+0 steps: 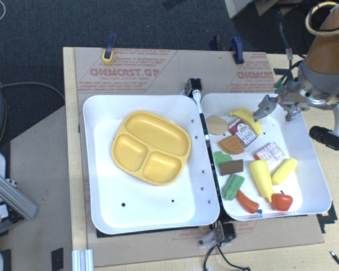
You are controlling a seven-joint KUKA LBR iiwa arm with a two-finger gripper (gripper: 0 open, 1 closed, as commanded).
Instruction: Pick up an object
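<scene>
Gripper (pixel 278 107): at the far right corner of the right bin (pixel 322 176), hanging above its upper rim; two grey fingers seen spread apart, nothing between them.
Arm: grey with an orange band, entering from the right of the view.
Nearest candidate: banana (pixel 246 119); lies just left of and slightly nearer the camera than the gripper; close by, though whether touching cannot be told.
Banana long axis: runs diagonally, from upper left to lower right in the view.
Neighbours of banana: red-and-white packet (pixel 243 132) touching or overlapping its lower side; tan disc (pixel 216 125) to its left; waffle-like piece (pixel 232 145) just below the packet.
Other candidates, further off: pink packet (pixel 269 151); yellow bottle (pixel 261 179) and corn cob (pixel 285 170), side by side mid-bin; tomato (pixel 281 201), carrot (pixel 247 201), green piece (pixel 232 186) and brown block (pixel 231 166) toward the near edge.
Left bin (pixel 101 151): holds a yellow divided plate (pixel 151 147); well apart from the gripper.
Judgement: the coming move likely calls for a short shift leftward and a descent; the crowding packet could foul a clean close on the banana.
</scene>
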